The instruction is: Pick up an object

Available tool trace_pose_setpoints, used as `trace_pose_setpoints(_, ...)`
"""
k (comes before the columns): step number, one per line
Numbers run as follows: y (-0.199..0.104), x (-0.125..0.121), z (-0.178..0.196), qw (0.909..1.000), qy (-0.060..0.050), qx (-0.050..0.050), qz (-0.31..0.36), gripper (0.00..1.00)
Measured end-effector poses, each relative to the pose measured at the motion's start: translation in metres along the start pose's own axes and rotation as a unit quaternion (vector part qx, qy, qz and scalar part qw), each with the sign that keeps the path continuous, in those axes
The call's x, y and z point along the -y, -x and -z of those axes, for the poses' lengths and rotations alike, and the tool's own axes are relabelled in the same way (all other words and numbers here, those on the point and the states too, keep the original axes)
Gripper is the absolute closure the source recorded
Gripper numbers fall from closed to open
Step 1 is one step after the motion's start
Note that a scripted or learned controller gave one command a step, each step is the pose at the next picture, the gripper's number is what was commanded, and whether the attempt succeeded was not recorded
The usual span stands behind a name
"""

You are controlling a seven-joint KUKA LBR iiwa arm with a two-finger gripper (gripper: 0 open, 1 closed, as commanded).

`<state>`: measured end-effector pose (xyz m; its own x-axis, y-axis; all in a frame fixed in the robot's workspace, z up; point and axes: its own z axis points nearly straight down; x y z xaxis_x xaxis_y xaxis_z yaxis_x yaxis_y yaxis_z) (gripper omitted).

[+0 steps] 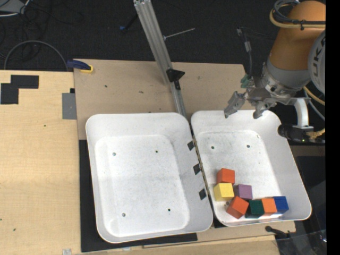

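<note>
Gripper [245, 107] is hanging over the far rim of the right bin [289, 158], its two fingers standing apart with nothing between them. Blocks are sitting well apart from it, clustered in the near part of that bin: an orange block [226, 175] is lying farthest from the near rim, a yellow block [223, 190] is resting just beside it on the near side, and a purple block [245, 190] is sitting next to the yellow one. Along the near wall a red-orange block [237, 206], a dark green block [256, 208], a second orange block [269, 205] and a blue block [281, 203] are lining up closely. Left bin [106, 137] is lying alongside the right one.
</note>
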<state>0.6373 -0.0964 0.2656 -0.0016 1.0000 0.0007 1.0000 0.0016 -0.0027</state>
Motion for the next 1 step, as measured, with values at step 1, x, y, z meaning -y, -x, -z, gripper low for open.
trace_pose_setpoints(1,-0.0567,-0.0002,-0.0340,1.0000,-0.002,-0.001,0.002,0.00)
